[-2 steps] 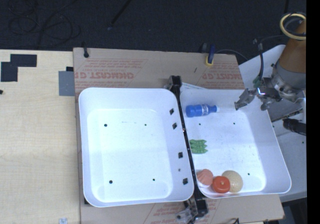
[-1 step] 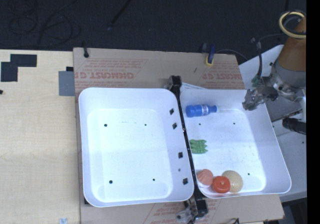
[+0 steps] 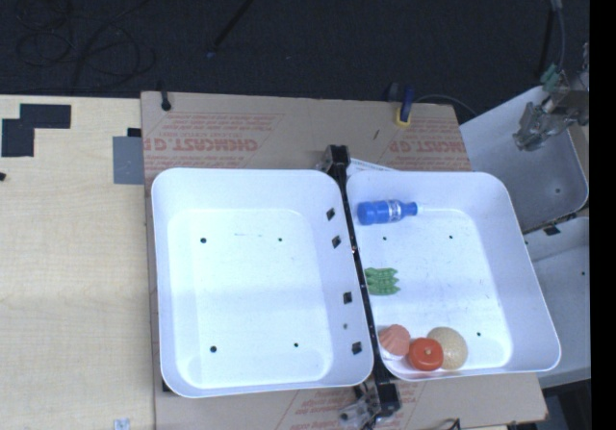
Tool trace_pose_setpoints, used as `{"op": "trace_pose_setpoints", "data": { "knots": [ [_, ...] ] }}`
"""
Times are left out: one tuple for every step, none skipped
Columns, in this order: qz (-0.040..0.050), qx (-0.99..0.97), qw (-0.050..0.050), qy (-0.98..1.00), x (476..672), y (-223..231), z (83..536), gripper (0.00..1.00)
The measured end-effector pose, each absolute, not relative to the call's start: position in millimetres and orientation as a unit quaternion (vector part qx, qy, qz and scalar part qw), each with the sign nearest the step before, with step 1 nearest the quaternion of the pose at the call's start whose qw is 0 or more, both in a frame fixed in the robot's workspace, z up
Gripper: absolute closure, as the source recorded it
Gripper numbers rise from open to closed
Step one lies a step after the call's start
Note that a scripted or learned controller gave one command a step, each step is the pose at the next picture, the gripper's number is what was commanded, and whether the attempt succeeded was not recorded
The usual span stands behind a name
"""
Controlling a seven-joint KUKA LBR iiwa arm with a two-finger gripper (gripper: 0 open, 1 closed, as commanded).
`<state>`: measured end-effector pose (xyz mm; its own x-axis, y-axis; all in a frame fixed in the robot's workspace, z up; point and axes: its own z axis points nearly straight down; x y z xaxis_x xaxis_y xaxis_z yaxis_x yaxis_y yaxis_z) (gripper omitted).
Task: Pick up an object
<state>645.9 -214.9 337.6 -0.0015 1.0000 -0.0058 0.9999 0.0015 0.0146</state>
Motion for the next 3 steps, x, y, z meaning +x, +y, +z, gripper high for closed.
{"op": "trace_pose_setpoints", "data": {
  "knots": [
    [-0.0011,0.708,-0.001,0.707,595.1,-214,321,1.00],
    [-0.0003,0.708,-0.001,0.707,543.2,-213,351,1.00],
    [-0.0007,0.708,-0.002,0.707,496.5,-213,348,1.00]
  ]
}}
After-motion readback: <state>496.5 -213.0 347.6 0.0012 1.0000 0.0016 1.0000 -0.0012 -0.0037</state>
